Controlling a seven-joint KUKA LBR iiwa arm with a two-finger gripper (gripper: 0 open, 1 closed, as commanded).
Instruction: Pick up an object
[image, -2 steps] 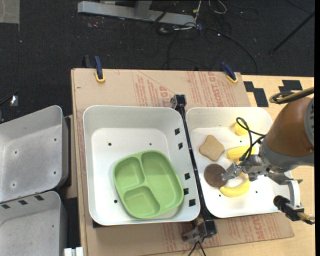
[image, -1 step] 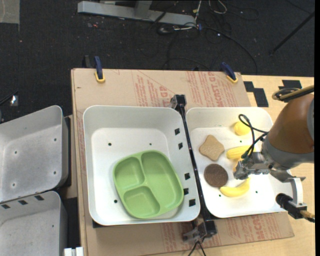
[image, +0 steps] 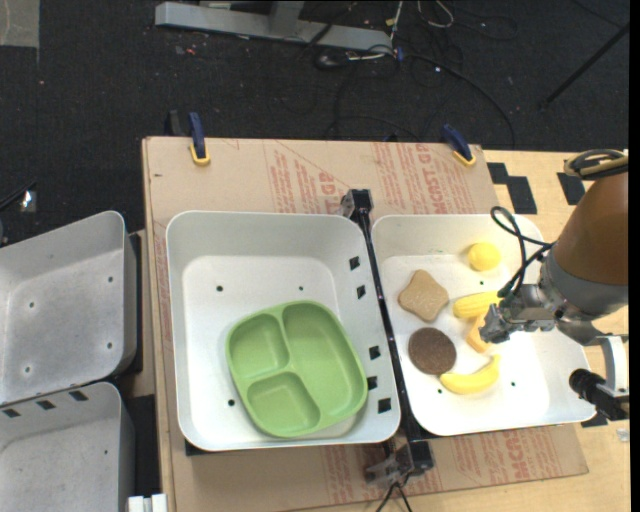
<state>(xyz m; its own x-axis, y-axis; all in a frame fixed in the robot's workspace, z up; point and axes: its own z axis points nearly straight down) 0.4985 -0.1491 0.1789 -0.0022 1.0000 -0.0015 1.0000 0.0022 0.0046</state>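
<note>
Fingers (image: 497, 325) low in right bin (image: 520, 412) (among 2 bananas (image: 470, 379)); grip state unclear.

A single camera was fixed above the bench (image: 300, 165) and looked down on it at a slant, from far enough back to take in both white bins whole. The left bin (image: 190, 300) sat near the centre of the frame, the right bin (image: 420, 240) toward 3 o'clock. The arm (image: 600, 240) entered from 3 o'clock. Dark floor with cables (image: 400, 50) filled the band at 12 o'clock, beyond the bench's far edge.
</note>
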